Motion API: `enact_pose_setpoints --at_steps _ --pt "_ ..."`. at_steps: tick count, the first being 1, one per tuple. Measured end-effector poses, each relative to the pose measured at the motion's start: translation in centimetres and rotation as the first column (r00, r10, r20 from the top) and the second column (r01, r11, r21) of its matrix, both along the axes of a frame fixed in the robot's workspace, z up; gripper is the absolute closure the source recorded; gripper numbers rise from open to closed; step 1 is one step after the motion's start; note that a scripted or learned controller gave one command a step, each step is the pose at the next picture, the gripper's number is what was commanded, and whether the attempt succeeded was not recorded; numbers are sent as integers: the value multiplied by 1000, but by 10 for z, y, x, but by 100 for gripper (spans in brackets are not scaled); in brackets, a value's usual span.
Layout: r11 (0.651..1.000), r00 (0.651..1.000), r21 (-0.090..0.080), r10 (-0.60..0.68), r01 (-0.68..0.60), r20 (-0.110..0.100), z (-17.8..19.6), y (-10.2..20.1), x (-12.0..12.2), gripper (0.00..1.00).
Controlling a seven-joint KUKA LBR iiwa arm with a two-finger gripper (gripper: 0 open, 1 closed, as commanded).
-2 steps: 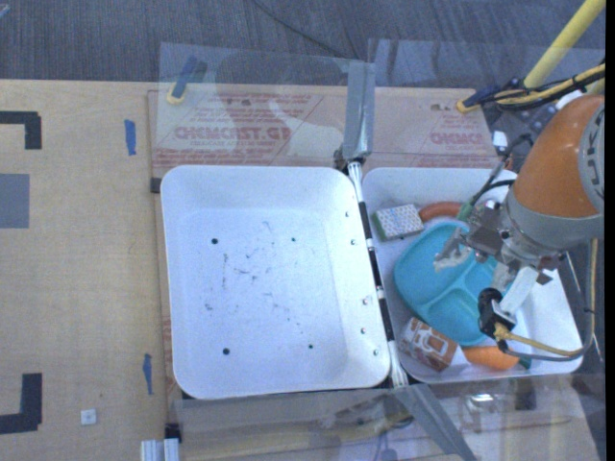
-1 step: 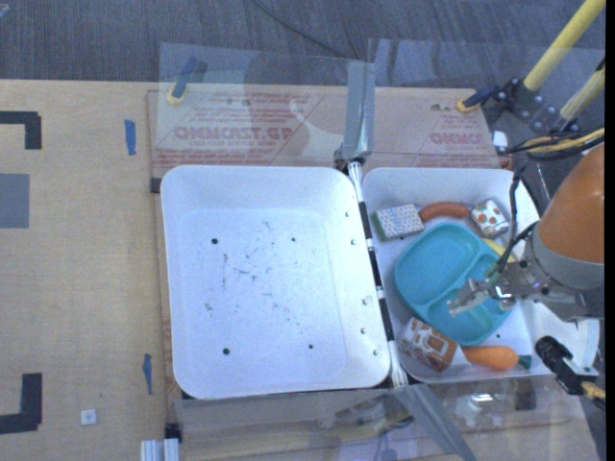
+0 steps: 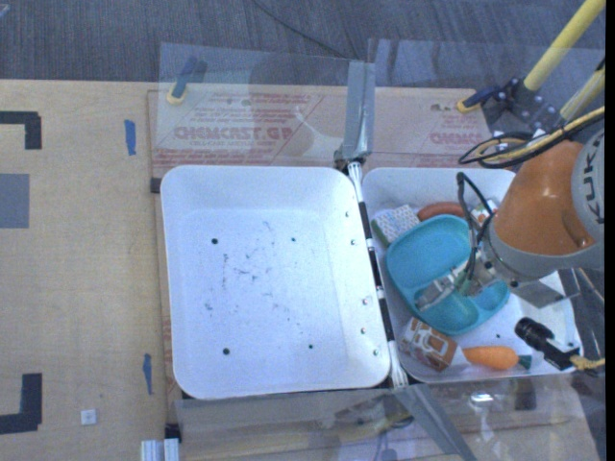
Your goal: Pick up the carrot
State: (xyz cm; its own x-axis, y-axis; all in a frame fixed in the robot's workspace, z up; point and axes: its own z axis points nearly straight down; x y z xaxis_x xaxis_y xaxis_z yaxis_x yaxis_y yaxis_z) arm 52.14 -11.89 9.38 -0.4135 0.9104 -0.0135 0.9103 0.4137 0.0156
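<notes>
Your gripper [image 3: 452, 291] is down in the right bin [image 3: 413, 185], over the near part of a blue dish [image 3: 428, 255]. From this angle you cannot tell whether it is spread or closed, or whether it touches the dish. Nothing can be seen held in it.

The carrot [image 3: 488, 357] lies apart from the gripper, along the bin's near wall. It is flat on the floor, with its green end pointing right. Just left of it you have a brown packet [image 3: 430, 344] in the bin's near left corner, tucked below the dish.

On the far side of the dish, a pale green checked item [image 3: 396, 224] sits against the bin's left wall. A reddish item [image 3: 442, 209] peeks out behind the dish rim.

The left bin [image 3: 259, 257] stands alongside, wall to wall with the right one. Its white floor carries dark specks and scuffs.
</notes>
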Motion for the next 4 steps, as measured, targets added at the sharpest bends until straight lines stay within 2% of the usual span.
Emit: enact_pose_setpoints --at_steps 1,2,3,4 --pt "1000 1000 -7 -8 8 9 15 -6 2 100" --pt "1000 1000 -5 -6 6 5 12 -4 1 0" --pt "964 964 5 -266 266 -18 159 -33 -39 0" --pt "671 671 4 -741 741 -24 113 -13 -42 0"
